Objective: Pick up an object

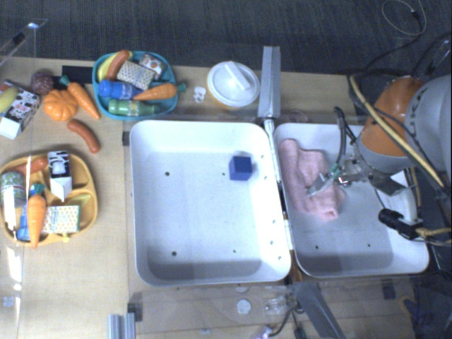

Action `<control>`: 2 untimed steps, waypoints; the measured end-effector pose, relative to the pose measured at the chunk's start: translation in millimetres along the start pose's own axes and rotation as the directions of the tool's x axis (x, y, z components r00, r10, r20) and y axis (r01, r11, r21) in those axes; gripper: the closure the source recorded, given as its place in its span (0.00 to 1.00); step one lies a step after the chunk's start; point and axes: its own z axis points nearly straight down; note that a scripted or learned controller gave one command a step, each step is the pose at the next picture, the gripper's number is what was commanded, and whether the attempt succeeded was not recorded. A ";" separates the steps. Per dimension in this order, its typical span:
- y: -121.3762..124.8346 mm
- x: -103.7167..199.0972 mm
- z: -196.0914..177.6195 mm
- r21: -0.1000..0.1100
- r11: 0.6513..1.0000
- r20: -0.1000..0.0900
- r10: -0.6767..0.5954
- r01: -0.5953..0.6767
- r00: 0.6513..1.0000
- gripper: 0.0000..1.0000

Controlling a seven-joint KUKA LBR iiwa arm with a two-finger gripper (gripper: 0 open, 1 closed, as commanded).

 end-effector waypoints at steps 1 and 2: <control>-15.7 23.8 -0.7 -0.002 0.998 0.001 -0.060 0.060 0.998 0.00; -13.2 25.3 -12.0 -0.006 0.998 -0.002 -0.062 0.062 0.998 1.00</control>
